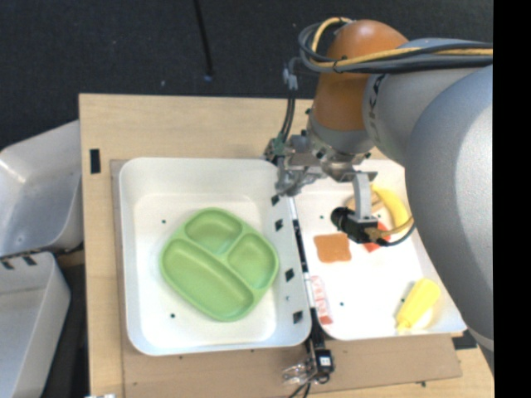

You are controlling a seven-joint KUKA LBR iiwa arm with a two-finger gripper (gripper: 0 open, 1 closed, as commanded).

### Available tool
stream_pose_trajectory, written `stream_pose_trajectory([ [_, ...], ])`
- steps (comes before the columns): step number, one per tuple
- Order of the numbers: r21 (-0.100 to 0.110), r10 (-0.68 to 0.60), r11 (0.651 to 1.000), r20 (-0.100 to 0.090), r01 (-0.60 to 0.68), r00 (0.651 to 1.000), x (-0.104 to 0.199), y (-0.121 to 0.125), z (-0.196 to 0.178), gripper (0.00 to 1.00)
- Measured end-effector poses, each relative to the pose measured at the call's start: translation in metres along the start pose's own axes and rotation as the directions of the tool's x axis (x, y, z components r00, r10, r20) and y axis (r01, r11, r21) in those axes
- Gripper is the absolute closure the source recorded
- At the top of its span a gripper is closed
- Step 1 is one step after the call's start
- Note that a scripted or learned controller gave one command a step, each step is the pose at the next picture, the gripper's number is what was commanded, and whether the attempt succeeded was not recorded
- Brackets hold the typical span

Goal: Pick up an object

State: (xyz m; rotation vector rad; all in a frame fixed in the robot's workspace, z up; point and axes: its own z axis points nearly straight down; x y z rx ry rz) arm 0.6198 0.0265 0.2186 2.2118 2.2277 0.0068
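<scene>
My gripper [289, 175] hangs under the orange wrist band, over the far end of the ridge where the two bins meet. The right bin [365, 317] holds a flat orange-brown square [333, 249], a yellow banana [392, 206] partly behind the arm, a small red piece [375, 243] and a yellow oblong object [417, 303] at the near right. A green divided plate [219, 263] lies in the left bin [145, 222]. The gripper is up and to the left of the orange-brown square, and nothing shows in its grasp.
The big grey arm covers the right bin's right side and far corner. Wooden bench edge [182, 106] runs behind both bins. A small metal clip [303, 371] lies at the bench's front edge. White equipment [33, 214] stands to the left of the bench.
</scene>
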Motion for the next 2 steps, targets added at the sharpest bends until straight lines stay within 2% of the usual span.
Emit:
stream_pose_trajectory([
  [1,-0.001,0.001,1.0,0.0,-0.001,1.0,0.037,0.035,-0.023,1.0],
  [2,0.002,0.004,1.0,0.003,-0.004,1.0,0.06,0.053,-0.016,1.0],
])
